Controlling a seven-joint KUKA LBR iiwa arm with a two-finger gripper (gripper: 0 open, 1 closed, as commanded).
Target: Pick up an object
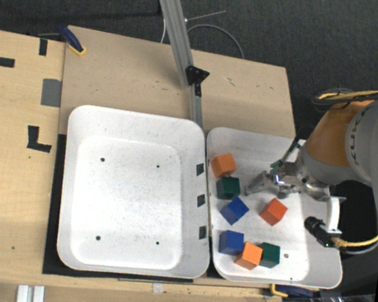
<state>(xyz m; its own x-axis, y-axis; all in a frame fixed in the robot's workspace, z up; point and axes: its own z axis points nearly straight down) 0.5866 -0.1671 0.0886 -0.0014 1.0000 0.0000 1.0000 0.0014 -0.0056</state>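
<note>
Even, fairly bright overhead light is falling across the counter [151, 72], and shadows are staying soft and short. The left bin [131, 187] is glaring slightly, its white floor washing out toward 12 o'clock. The dark surround at 12 and 3 o'clock is swallowing detail. Focus is holding moderately sharp, though the hand [263, 182] is blurring into metallic glints, and fine grain is showing throughout.

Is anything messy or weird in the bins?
Nothing is broken or spilled. The blocks just lie jumbled at different angles in the right bin, and near its front an orange block is squeezed between a blue block and a green block.
</note>
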